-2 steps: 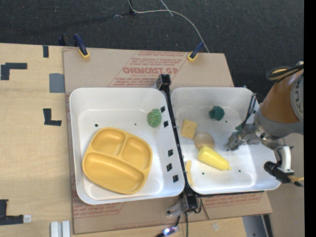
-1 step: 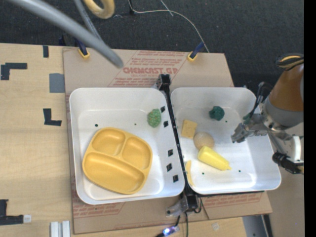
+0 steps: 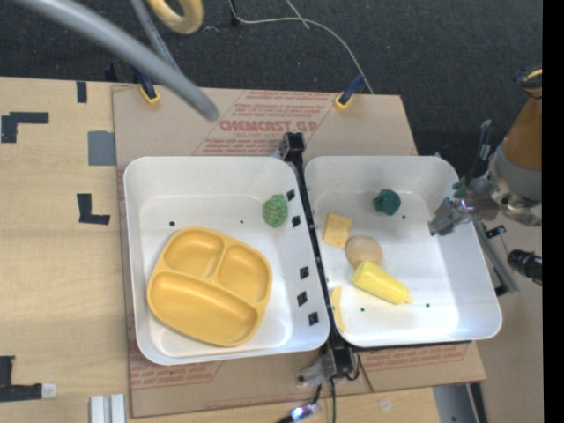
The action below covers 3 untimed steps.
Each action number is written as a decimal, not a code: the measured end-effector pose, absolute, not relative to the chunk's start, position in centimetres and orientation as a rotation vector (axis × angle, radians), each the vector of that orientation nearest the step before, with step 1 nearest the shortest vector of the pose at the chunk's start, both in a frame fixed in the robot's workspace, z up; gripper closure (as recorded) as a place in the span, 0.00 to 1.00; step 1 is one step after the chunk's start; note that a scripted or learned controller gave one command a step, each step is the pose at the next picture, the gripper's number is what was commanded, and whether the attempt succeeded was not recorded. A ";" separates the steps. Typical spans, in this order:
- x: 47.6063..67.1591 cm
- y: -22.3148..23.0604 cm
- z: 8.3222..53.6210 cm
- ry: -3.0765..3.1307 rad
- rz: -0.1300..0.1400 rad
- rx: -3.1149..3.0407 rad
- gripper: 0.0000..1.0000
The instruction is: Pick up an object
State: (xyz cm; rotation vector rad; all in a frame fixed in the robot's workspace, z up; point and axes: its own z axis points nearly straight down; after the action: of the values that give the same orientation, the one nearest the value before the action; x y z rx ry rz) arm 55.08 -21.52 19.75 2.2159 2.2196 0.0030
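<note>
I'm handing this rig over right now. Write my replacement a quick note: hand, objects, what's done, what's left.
Hand: at the right bin's right rim, holding nothing visible; finger state unclear.
Right bin: dark green round object, pale yellow square block, beige ball, yellow wedge-shaped piece.
Left bin: yellow divided plastic tray, light green lumpy ball.
Done: nothing picked.
Left: grasp and lift one object; the dark green one looks nearest.

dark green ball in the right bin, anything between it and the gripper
Nothing: in the camera view, bare white bin floor separates the dark green ball from the gripper at the right rim.
</note>
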 end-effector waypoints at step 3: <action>55.0 -10.7 22.3 2.231 0.002 2.215 1.00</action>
State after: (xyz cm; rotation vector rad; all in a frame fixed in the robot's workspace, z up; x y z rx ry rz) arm 54.97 -10.73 22.32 2.2153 2.2311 0.0021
